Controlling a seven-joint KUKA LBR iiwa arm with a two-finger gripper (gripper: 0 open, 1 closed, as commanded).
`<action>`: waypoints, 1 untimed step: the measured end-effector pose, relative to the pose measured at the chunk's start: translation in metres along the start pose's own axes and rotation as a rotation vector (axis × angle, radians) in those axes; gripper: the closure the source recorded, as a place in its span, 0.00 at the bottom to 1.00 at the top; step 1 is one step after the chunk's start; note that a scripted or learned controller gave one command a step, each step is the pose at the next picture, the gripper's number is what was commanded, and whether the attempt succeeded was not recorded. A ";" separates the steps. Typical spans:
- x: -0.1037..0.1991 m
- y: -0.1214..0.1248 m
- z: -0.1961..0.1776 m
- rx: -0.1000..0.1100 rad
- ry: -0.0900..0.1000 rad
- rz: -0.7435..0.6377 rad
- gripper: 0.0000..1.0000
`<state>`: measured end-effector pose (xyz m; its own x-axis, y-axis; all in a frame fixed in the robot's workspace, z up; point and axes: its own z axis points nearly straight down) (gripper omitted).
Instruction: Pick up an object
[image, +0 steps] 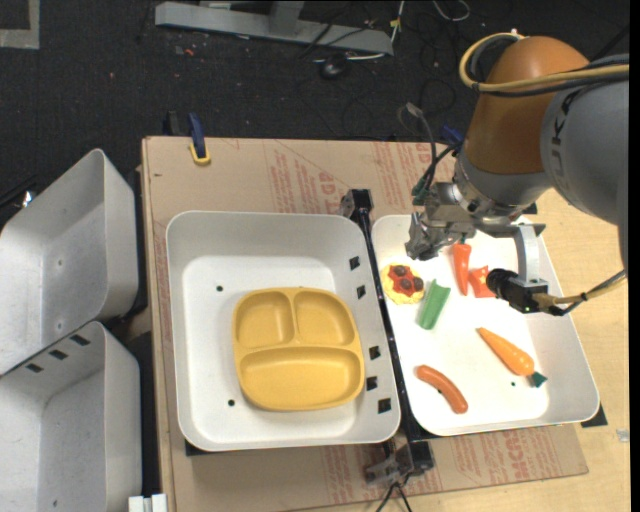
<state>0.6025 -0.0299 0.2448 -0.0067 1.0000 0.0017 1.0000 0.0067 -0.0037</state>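
The gripper (428, 240) hangs over the right bin's (570, 400) far left corner, its state hard to make out, just above a small pizza slice (403, 283), green piece (434, 305), carrot (508, 352) and sausage (442, 388), the arm hiding part of an orange piece (462, 270).

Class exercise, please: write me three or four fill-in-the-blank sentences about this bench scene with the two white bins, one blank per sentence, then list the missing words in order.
1. The yellow divided plate lies in the ____ bin as the camera sees it.
2. The plate has ____ compartments.
3. The carrot has a ____ tip at its lower right end.
4. The pincer hangs over the ____ bin, near the small pizza slice.

Missing words: left; three; green; right
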 end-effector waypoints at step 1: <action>0.053 -0.011 -0.006 -0.002 0.000 -0.002 1.00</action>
<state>0.5908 0.0228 0.2506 -0.0083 1.0000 0.0020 1.0000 0.0083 -0.0020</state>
